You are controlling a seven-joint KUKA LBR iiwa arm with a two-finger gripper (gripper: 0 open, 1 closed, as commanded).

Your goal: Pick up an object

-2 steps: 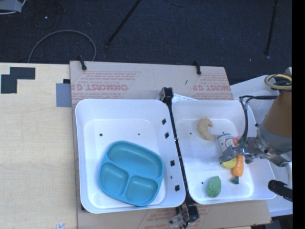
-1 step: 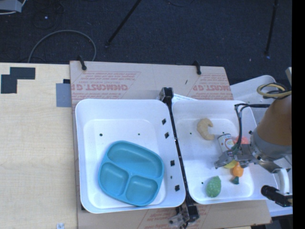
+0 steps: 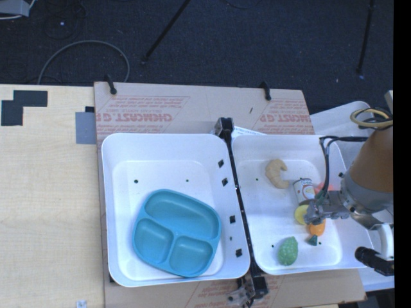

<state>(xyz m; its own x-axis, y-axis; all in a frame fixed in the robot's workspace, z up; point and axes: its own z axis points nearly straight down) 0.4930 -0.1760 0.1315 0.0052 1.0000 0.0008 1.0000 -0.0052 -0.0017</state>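
The right bin (image 3: 270, 153) holds a tan curved piece (image 3: 277, 172), a small can (image 3: 304, 188), a yellow object (image 3: 301, 214), an orange object (image 3: 316, 227) and a green lumpy object (image 3: 288, 251). My gripper (image 3: 314, 218) reaches in from the right and sits low over the yellow and orange objects at the bin's right side. Its tip is partly hidden among them, and I cannot make out whether anything is held.
The left bin (image 3: 122, 165) holds a blue divided plate (image 3: 176, 231). A black divider (image 3: 232, 191) runs between the bins. Cardboard (image 3: 192, 111) lies behind them and a pale wooden bench top (image 3: 45, 191) on the left.
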